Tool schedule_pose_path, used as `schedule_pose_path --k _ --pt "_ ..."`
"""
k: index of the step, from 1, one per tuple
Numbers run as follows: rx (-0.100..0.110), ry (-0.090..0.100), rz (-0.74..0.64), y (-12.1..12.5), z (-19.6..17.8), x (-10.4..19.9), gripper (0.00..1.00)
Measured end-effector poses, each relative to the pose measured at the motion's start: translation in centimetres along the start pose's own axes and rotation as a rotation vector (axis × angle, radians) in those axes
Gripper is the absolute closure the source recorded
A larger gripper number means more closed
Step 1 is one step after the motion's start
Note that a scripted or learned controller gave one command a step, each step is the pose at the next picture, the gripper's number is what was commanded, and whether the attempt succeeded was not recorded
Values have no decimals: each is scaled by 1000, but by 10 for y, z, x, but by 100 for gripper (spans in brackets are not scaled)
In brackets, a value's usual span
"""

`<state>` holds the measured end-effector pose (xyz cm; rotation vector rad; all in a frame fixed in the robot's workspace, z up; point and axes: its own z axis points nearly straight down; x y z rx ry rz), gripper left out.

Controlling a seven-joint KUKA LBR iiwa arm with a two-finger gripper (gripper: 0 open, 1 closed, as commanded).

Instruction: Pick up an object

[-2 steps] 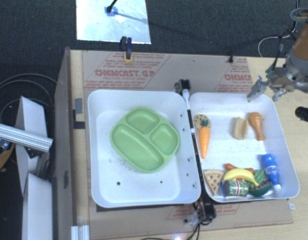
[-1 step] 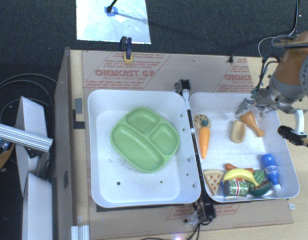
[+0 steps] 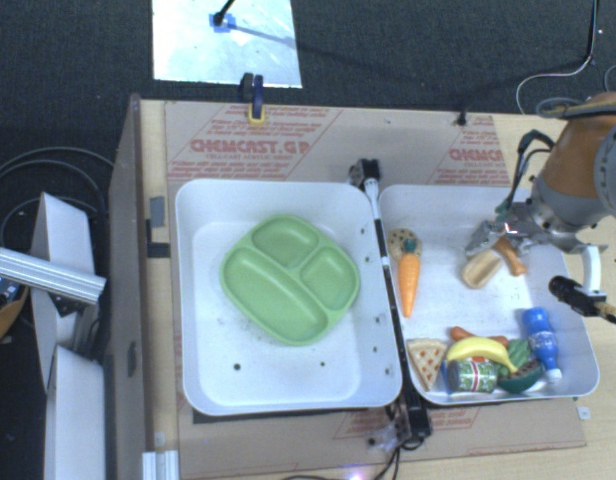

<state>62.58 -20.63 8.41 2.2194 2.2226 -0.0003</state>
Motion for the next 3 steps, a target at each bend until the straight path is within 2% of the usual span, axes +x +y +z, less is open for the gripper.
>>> schedule_pose_path --k 1,2,3 --pt "3 3 -5 -41 0 67 0" --pt "-5 0 -3 -38 -12 64 100" --pt "-10 2 -11 -20 -106 152 100"
